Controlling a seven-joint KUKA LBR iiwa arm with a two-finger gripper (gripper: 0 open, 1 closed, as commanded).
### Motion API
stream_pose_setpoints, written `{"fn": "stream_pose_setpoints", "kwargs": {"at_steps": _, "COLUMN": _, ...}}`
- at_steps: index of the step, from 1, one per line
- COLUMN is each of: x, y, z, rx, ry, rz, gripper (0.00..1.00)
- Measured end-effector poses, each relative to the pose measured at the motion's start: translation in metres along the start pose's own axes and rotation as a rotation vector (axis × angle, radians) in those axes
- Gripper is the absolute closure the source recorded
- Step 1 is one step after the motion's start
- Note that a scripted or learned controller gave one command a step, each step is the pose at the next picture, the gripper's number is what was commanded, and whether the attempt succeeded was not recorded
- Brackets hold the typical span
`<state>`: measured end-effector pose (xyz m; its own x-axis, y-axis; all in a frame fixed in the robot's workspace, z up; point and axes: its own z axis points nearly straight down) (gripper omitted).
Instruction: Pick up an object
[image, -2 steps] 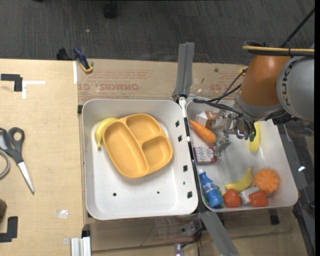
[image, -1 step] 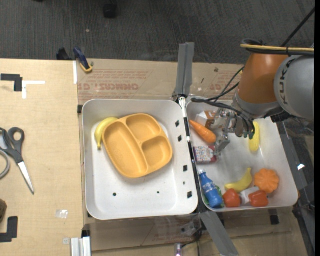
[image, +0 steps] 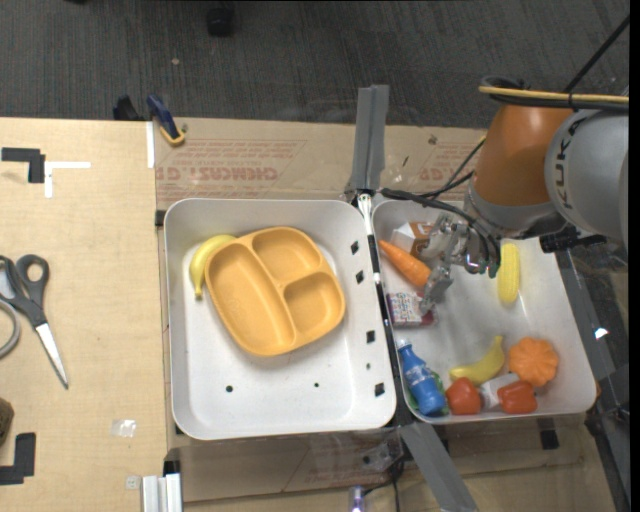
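The right bin (image: 577, 335) holds several small items: an orange carrot (image: 403, 262), a pink-and-white packet (image: 408, 308), a blue bottle (image: 421, 382), a small banana (image: 481, 363), an orange pumpkin-like toy (image: 533, 360), two red pieces (image: 463, 397) and a yellow corn-like piece (image: 509, 272). My gripper (image: 438, 285) hangs low in this bin's upper left part. It is just right of the carrot's tip and just above the packet. I see nothing held in it.
The left bin (image: 180, 335) carries a yellow divided plate (image: 275, 292) with a banana (image: 204, 260) at its left edge. A grey divider (image: 368, 150) runs between the bins. Scissors (image: 36, 312) lie on the bench at far left.
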<state>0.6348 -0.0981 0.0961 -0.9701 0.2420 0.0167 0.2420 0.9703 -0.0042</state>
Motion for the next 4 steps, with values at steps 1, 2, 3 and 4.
{"fn": "stream_pose_setpoints", "kwargs": {"at_steps": 1, "x": 0.0218, "y": -0.0025, "z": -0.0022, "rx": -0.006, "ry": -0.031, "rz": 0.154, "gripper": 0.0}}
{"fn": "stream_pose_setpoints", "kwargs": {"at_steps": 2, "x": 0.0171, "y": -0.0023, "z": -0.0015, "rx": -0.005, "ry": -0.026, "rz": 0.163, "gripper": 0.0}}
{"fn": "stream_pose_setpoints", "kwargs": {"at_steps": 3, "x": 0.0222, "y": -0.0085, "z": -0.0013, "rx": -0.009, "ry": -0.026, "rz": 0.297, "gripper": 0.0}}
{"fn": "stream_pose_setpoints", "kwargs": {"at_steps": 4, "x": 0.0172, "y": -0.0038, "z": -0.0013, "rx": -0.008, "ry": -0.025, "rz": 0.467, "gripper": 0.0}}
